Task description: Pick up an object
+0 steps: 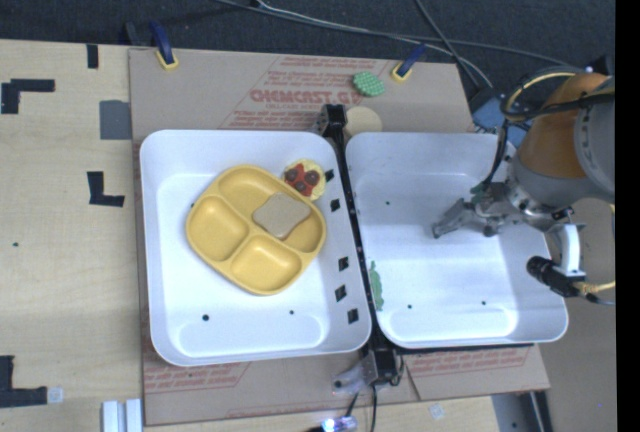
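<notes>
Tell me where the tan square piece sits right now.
In the camera view, the tan square piece lies in the yellow divided plate inside the left bin, just below-left of the small red item at the plate's upper right edge.

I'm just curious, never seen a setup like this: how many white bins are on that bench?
2. The left bin holds a yellow divided plate; the right bin sits beside it, touching along the middle, with the gripper over it.

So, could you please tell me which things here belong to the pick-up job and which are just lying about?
Job:
- claw, over the right bin
- tan square on the yellow tray
- red piece by the tray
- left bin

Lying about:
- green piece on the cardboard
- cables
</notes>
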Action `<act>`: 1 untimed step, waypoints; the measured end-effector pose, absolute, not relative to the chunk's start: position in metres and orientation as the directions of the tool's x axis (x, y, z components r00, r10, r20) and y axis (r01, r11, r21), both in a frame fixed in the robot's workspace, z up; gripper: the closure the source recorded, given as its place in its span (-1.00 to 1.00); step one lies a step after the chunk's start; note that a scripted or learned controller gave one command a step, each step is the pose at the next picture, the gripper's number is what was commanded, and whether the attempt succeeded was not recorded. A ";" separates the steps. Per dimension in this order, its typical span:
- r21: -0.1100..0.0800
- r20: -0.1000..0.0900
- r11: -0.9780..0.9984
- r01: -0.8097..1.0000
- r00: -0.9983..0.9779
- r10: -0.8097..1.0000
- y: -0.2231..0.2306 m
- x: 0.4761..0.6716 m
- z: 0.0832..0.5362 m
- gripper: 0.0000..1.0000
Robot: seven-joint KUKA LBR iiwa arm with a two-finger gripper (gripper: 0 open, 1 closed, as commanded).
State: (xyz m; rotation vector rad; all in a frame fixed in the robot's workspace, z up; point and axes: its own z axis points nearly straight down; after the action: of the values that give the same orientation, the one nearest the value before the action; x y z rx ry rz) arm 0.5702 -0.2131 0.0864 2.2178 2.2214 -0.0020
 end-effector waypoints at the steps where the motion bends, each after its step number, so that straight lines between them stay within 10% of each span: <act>1: 0.006 -0.007 0.003 1.000 -0.003 1.000 -0.214 0.571 0.097 1.00</act>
State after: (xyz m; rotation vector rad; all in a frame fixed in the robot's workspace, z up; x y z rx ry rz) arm 0.5712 -0.2136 0.0975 2.2124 2.2182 -0.0009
